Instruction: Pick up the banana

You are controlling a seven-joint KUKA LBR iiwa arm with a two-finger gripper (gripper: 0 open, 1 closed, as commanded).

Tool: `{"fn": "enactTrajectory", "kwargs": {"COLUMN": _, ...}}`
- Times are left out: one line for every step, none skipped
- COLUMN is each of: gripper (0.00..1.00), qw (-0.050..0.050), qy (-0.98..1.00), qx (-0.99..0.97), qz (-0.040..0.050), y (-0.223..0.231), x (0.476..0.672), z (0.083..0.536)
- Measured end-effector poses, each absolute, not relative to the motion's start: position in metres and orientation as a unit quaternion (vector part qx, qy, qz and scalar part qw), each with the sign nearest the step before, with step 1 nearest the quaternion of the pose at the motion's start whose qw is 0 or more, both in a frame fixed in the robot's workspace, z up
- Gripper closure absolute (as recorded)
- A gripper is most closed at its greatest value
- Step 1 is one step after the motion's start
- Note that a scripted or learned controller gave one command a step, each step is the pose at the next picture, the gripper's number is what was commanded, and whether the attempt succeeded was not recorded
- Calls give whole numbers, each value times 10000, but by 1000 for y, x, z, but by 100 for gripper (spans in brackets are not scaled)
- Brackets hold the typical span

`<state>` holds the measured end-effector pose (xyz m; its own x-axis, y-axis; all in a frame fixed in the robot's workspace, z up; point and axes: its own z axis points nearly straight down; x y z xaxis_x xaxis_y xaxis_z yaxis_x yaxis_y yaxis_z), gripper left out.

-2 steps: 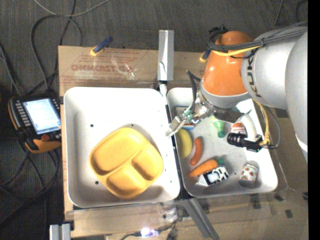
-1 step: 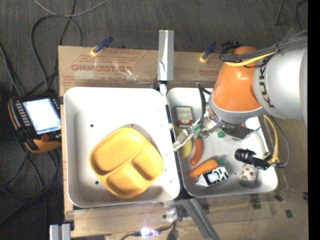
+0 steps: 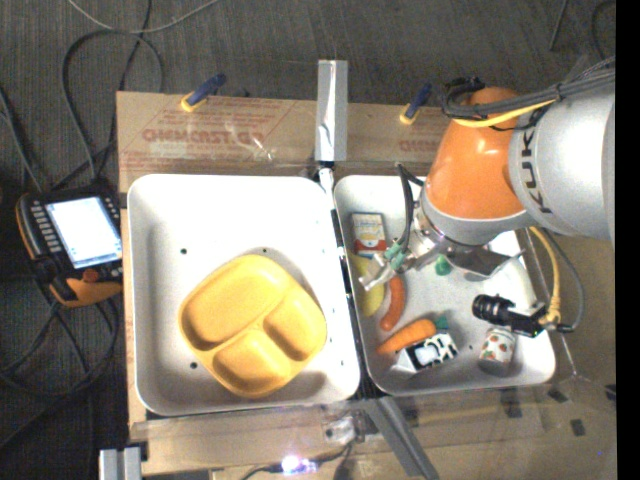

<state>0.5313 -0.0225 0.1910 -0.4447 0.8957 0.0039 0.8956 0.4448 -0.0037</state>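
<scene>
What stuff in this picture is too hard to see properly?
- Banana, camera view: partly covered by the tool and the hot dog.
- Tool: the arm's orange band hides its upper part, so its grip is unclear.
- Small box: label too small to read.
- Right bin: the arm hides its far right corner.

The pincer [image 3: 392,265] hovers over the banana [image 3: 371,294] in the right bin [image 3: 540,373], beside a carrot [image 3: 406,336].
</scene>
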Motion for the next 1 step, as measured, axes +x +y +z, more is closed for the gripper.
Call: {"fn": "enactTrajectory", "kwargs": {"gripper": 0, "qw": 27, "qy": -8499, "qx": -5270, "qz": 6, "y": -23, "x": 531, "z": 191}}
